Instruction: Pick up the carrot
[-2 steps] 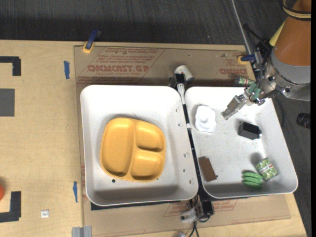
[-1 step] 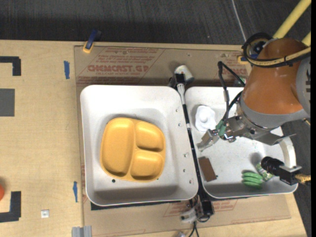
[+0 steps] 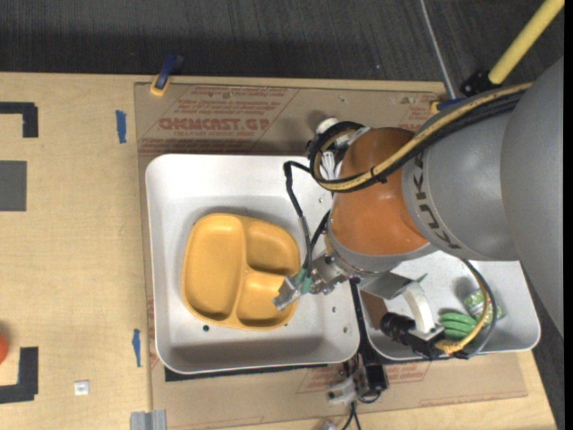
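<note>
Pincer [image 3: 291, 291] hovering at plate's [image 3: 219, 267] right rim; we're failing to tell if it's apart or together. Green tuft [image 3: 458, 322] right of plate, likely carrot: light, stiff, slick; grip mid-body.

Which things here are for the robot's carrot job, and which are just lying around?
For the job: hand; green bit in the right bin, maybe carrot leaves, hard to tell.
Just lying about: yellow plate in the left bin; blue clip.
</note>
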{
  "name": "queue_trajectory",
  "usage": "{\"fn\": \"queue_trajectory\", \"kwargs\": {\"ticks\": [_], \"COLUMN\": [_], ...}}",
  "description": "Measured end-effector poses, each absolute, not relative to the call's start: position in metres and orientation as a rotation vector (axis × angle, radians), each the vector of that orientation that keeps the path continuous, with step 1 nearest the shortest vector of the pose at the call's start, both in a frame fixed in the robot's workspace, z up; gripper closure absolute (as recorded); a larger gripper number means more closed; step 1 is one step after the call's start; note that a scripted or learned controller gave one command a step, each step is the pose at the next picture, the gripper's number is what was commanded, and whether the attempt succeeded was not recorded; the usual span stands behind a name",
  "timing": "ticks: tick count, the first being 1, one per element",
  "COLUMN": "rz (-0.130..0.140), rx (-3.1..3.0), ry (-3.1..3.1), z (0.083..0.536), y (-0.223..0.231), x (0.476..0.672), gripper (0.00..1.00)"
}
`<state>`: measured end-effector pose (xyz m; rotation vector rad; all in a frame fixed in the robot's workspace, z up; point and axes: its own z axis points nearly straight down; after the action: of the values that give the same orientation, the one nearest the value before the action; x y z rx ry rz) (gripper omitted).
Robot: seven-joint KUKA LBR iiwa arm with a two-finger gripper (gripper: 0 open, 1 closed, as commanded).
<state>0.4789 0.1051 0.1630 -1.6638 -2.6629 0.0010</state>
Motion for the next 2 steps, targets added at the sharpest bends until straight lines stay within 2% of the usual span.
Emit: {"fn": "queue_trajectory", "kwargs": {"ticks": [1, 2], "rz": [-0.008, 0.002], "rx": [-1.623, -1.622], "ry": [-2.678, -2.669], "z": [0.088, 0.099], "y": [0.112, 0.111], "x": [0.545, 0.544], "gripper": [0.0, 1.0]}}
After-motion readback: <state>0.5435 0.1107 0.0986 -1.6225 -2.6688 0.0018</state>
